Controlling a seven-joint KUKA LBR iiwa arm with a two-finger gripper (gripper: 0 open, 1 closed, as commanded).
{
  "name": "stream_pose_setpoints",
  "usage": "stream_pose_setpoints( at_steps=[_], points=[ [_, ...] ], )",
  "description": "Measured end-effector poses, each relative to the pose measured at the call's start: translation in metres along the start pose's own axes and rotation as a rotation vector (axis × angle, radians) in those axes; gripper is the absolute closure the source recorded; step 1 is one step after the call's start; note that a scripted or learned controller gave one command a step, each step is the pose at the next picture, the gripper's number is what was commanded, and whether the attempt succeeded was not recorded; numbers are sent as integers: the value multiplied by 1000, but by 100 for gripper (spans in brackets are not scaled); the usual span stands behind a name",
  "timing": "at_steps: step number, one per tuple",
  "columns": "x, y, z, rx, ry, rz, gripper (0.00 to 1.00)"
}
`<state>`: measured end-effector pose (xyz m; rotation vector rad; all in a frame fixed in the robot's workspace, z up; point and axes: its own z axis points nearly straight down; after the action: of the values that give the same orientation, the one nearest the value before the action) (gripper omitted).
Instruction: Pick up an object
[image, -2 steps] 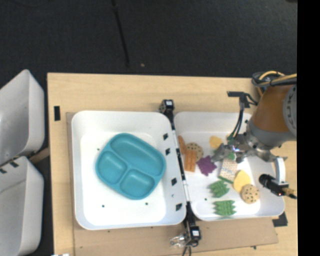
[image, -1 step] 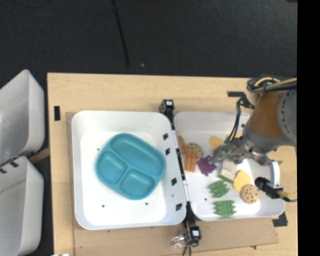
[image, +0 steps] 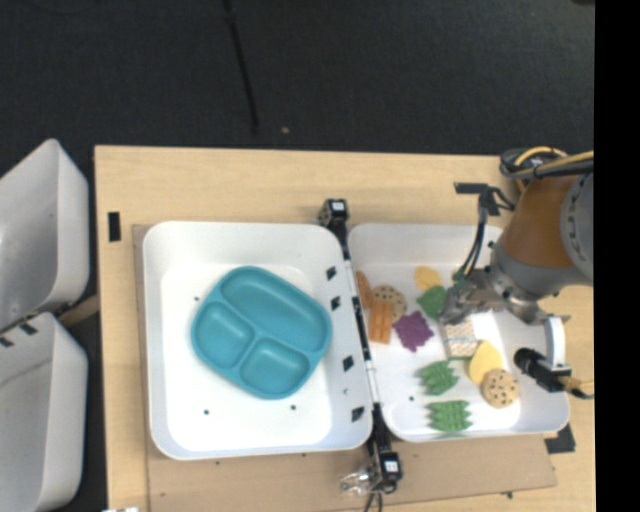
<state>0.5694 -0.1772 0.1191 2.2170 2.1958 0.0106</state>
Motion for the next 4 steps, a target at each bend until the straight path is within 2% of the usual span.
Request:
stream_pose_setpoints(
  at_steps=[1,2,3,4],
  points=[
    [-12,2,-50,14,7,-6,100],
    [-4,5,-99,15,8,-12,100],
    [-6,7,-122,17,9,-13,100],
    [44,17,-113,19,10,-15,100]
  ],
)
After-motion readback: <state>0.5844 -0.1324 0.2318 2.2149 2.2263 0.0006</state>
